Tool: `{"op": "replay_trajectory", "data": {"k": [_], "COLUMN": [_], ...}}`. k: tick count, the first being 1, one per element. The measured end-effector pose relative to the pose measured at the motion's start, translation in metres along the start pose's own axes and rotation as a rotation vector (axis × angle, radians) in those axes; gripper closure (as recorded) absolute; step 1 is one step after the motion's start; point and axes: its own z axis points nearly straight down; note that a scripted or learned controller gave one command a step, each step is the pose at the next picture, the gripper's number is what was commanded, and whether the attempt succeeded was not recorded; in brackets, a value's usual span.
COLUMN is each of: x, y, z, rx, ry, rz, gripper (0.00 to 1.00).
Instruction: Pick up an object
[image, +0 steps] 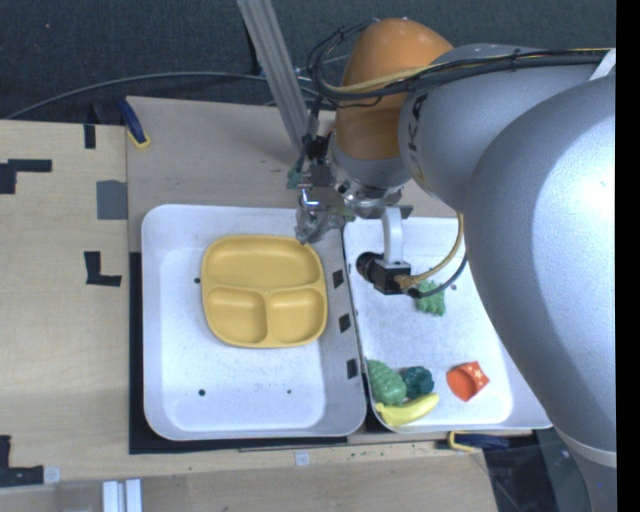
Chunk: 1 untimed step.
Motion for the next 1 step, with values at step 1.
{"op": "replay_trajectory", "data": {"k": [1], "x": [-0.0037], "y": [-0.0007], "z": [0.0007], "rx": [0.002], "ry": [-0.003], "rz": [0.004], "gripper": [0.00]}}
